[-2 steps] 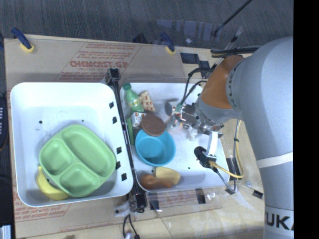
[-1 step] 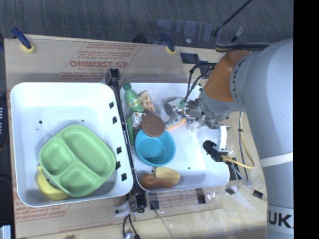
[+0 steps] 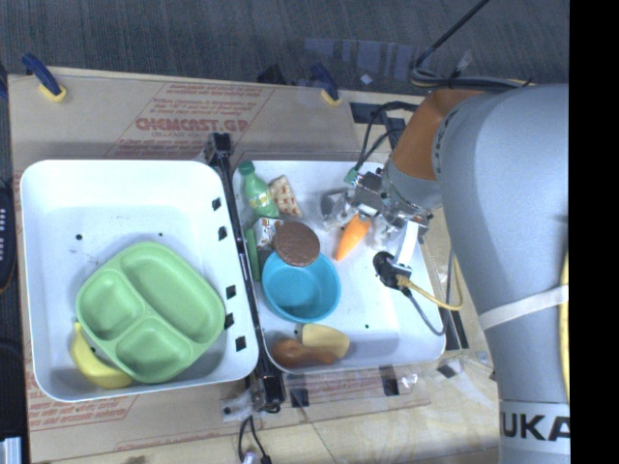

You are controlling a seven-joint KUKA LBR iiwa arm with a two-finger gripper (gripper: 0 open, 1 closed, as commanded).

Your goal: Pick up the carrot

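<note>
Carrot [image 3: 350, 239] lies tilted in the right bin [image 3: 372, 312], just below the jaws [image 3: 366, 204]; whether they grip it, I cannot tell. Blue bowl [image 3: 302, 291] crowds nearby, so a shallow pinch could slip.

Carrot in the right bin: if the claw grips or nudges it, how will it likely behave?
The carrot looks like a smooth, rigid toy, so it probably stays stiff but may slip. Its tapered, rounded shape suggests it could roll or pivot on the bin floor if nudged. It lies at the claw, beside the blue bowl.
</note>
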